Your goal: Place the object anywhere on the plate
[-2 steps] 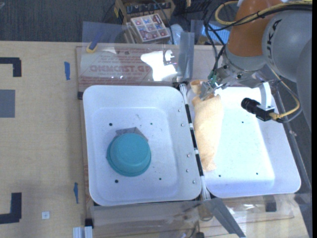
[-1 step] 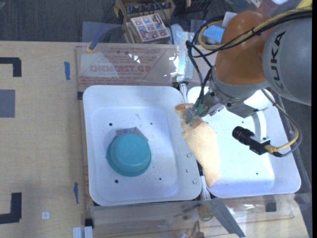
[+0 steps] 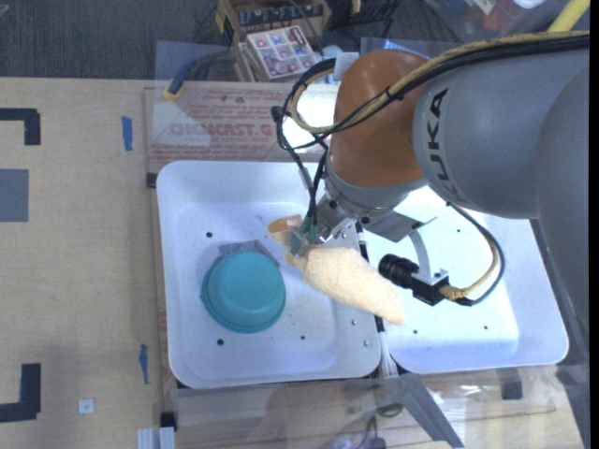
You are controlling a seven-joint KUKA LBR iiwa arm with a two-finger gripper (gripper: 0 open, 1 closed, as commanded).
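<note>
a pale, bread-like oblong object (image 3: 354, 283) lies tilted across the right edge of the left bin (image 3: 187, 195), just right of the teal plate (image 3: 244, 291) – the gripper (image 3: 307, 237) sits at its upper left end, grip impossible to tell

Grey KUKA-lettered arm (image 3: 505, 129), orange band (image 3: 374, 110), looping black and yellow cables (image 3: 487, 251).

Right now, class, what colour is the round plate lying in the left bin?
Teal blue; the plate shows in the camera view, looking down at a slant.
</note>
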